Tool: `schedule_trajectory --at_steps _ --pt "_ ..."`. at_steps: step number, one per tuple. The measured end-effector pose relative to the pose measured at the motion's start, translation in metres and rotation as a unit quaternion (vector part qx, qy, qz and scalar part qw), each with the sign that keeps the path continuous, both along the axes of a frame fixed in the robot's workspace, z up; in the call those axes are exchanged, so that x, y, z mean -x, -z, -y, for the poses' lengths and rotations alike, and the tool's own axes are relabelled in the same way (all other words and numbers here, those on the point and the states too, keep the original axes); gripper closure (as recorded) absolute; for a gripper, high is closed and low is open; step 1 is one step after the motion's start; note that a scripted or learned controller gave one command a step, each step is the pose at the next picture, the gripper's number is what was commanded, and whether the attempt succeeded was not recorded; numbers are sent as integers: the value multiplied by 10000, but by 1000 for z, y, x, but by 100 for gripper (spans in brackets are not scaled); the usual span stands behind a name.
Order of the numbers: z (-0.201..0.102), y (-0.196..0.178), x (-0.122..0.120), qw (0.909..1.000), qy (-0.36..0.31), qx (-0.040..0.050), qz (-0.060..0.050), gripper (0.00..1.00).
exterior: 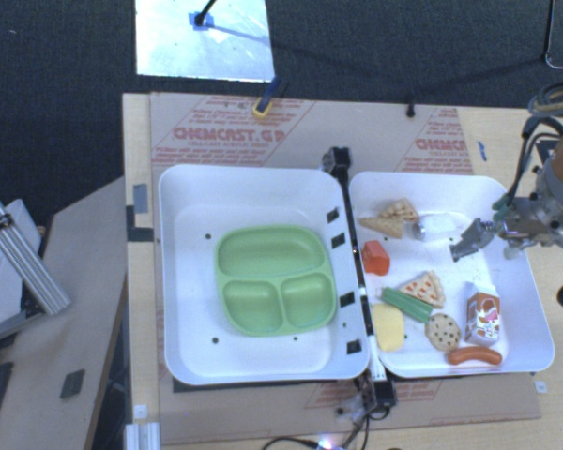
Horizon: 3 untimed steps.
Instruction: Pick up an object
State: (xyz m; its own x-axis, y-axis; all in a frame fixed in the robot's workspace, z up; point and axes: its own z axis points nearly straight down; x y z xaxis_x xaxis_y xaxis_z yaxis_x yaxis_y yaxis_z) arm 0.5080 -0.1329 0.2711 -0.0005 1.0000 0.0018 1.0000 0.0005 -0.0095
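The right bin (525, 289) holds several toy foods. A toast-like wedge (391, 218) and a pale clear piece (436, 225) lie at its back. In the middle are a red block (376, 257), a pizza slice (424, 289) and a green stick (406, 304). Along the front lie a yellow piece (387, 326), a cookie (442, 331), a small carton (483, 315) and a sausage (474, 355). My gripper (469, 240) hangs over the right bin's back right part. It is just right of the clear piece and above the carton, and I see nothing in it.
The left bin (183, 251) carries a green divided plate (272, 279). A black clipped divider (349, 251) joins the two bins. The arm's wrist (549, 204) comes in over the right rim. Cardboard (225, 129) lies under the bins.
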Motion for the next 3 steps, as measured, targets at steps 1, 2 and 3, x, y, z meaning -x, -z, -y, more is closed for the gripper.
schedule_trajectory --at_steps 1,2,3 --pt "0 -5 -2 10000 -14 11 57 0" --pt "3 37 -2 10000 -2 5 38 0" --pt "2 86 -12 10000 -2 3 35 0"
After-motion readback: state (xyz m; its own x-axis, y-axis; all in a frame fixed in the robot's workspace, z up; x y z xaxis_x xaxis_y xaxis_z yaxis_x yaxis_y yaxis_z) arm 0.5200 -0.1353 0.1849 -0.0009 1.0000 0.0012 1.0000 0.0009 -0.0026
